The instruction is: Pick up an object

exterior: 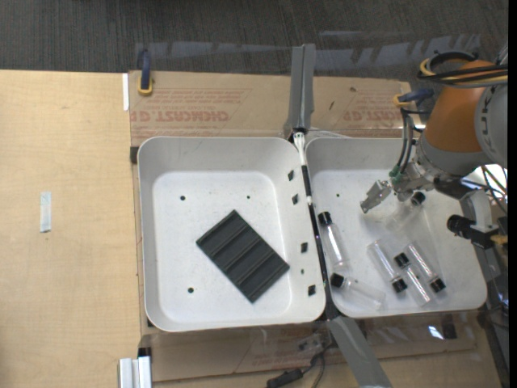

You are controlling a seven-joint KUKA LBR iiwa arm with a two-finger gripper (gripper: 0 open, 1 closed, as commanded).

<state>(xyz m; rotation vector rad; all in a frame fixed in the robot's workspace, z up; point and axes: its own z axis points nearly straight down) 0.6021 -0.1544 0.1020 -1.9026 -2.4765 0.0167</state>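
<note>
- Clear tubes with black caps [408, 269] are lying nearest the lower edge of the frame, in the lower part of the right bin [452, 301]. Several are clustered at lower right, lying at differing angles, some touching one another.
- One capped tube [331, 241] is lying lengthwise close to the right bin's left wall, with its black cap toward the top of the frame.
- Another capped tube [351, 285] is lying near the lower left corner of the right bin, with its cap at its left end.
- A dark ridged block [242, 255] is lying flat in the left bin [161, 217], slightly below the bin's centre. It is turned diagonally, running from upper left to lower right, and is standing clear of all four walls.
- The two bins are sitting side by side, meeting along a central divider [305, 208] fitted with small black clips.
- The gripper [380, 194] is positioned over the upper middle of the right bin, pointing toward the left of the frame. Nothing is showing between its fingers; whether they are spread or closed cannot be told at this scale.
- The gripper is standing well apart from the tube cluster, up and to its left.
- The arm [452, 124], with its orange band, is reaching in from the upper right of the frame.
- Cardboard sheeting [210, 107] is lying beyond the bins, and a wooden surface [65, 217] is occupying the left of the frame.
</note>
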